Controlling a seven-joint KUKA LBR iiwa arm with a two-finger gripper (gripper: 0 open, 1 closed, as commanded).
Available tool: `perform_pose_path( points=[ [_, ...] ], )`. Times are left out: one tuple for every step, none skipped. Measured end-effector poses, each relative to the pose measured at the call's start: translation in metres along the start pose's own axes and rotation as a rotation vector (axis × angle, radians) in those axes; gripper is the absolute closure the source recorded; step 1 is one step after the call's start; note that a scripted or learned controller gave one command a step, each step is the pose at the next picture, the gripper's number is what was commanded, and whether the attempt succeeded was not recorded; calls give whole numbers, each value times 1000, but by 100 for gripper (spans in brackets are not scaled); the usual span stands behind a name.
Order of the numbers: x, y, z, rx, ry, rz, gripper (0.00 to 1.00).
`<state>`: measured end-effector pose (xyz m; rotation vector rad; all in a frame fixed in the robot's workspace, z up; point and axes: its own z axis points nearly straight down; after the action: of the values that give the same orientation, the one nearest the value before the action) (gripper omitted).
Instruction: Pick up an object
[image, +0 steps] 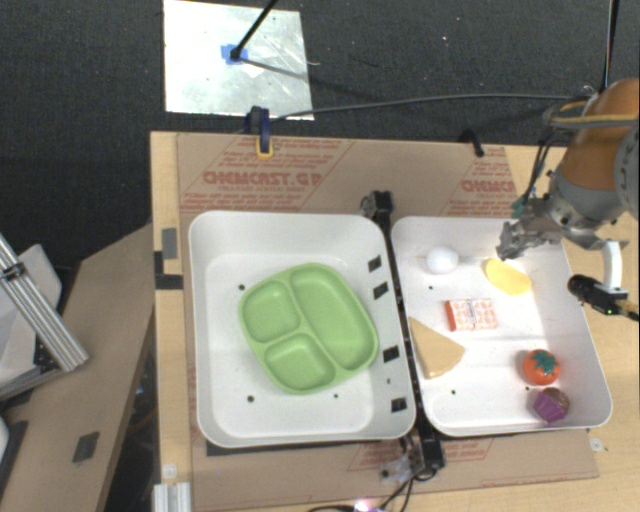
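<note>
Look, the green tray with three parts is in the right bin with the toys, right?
Not quite. The camera view shows the green tray with three parts alone in the left bin; the toys sit in the right bin.

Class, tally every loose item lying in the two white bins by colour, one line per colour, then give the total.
Green: 1, divided tray
White: 1, ball
Yellow: 1, lemon-like piece
Red and white: 1, small packet
Tan: 1, wedge
Orange: 1, round fruit
Purple: 1, small item
Total: 7
</note>
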<state>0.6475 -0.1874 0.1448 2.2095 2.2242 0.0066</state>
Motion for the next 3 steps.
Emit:
perform_pose_path(
  points=[
    [10,3,-55,-1,0,-1,100],
    [10,4,-89,1,0,0,100],
    [70,-15,-92,6,3,-3,100]
  ],
)
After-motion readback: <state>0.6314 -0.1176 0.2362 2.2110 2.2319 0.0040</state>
